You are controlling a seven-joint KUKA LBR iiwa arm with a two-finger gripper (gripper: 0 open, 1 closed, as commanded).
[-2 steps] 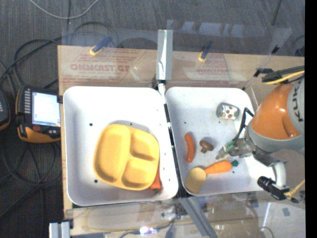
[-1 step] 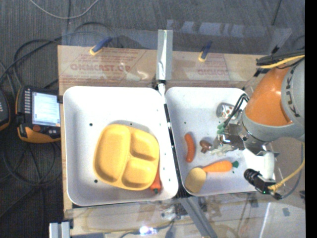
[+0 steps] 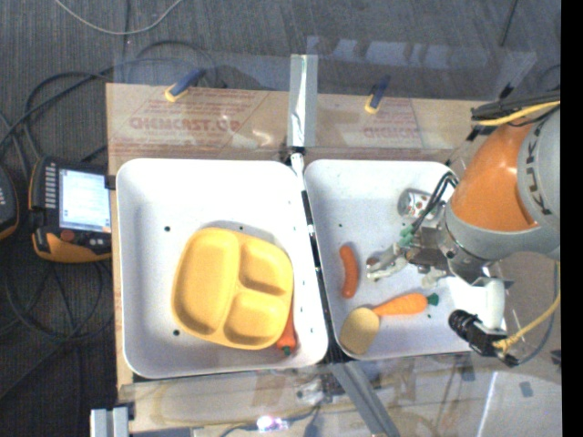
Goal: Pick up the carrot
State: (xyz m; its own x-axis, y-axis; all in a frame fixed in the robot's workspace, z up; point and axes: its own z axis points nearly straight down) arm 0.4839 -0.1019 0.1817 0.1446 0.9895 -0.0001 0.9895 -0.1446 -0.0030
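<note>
The carrot point(image 3: 403, 306) lies in the right bin point(image 3: 383, 176) near its front edge, orange with a small green top pointing right. Its narrow end touches a tan round piece point(image 3: 359, 330). My gripper point(image 3: 386, 262) hangs over the middle of the right bin, a little behind and left of the carrot, with nothing seen in it. The grey and orange arm point(image 3: 496, 198) comes in from the right.
An orange-red sausage point(image 3: 348, 270) lies left of the gripper, near the divider. A silver can point(image 3: 414, 201) sits at the back of the right bin. The left bin point(image 3: 146, 198) holds a yellow divided plate point(image 3: 235, 287) with a small orange item point(image 3: 287, 340) at its front corner.
</note>
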